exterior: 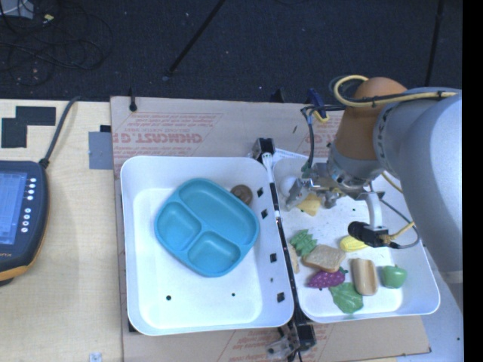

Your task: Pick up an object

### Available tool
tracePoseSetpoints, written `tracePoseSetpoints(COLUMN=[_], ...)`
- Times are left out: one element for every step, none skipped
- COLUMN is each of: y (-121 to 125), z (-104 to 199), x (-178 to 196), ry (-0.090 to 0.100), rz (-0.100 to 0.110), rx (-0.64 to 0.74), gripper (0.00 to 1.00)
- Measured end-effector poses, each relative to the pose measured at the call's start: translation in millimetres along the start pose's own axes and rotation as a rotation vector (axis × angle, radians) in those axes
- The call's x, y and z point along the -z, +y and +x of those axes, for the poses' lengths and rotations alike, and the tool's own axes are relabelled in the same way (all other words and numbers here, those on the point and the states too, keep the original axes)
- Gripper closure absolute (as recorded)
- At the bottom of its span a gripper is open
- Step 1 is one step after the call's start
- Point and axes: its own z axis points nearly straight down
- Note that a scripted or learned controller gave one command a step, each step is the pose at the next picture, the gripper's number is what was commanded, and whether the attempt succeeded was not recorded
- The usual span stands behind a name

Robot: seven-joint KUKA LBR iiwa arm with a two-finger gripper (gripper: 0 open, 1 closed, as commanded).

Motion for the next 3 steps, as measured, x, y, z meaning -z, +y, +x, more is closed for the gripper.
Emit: tracePoseSetpoints(y=[0.1,-53.1,-119.7], z=[-31.6,-1.5,-31.0], x=[76.2,-2.5,0.6], ry=[-0.004,0.001,-0.001], rz=[-0.018,-0.010,-0.013], rx=[-0.009,-0.011,-0.012], gripper=[0.00,0.00,0.00])
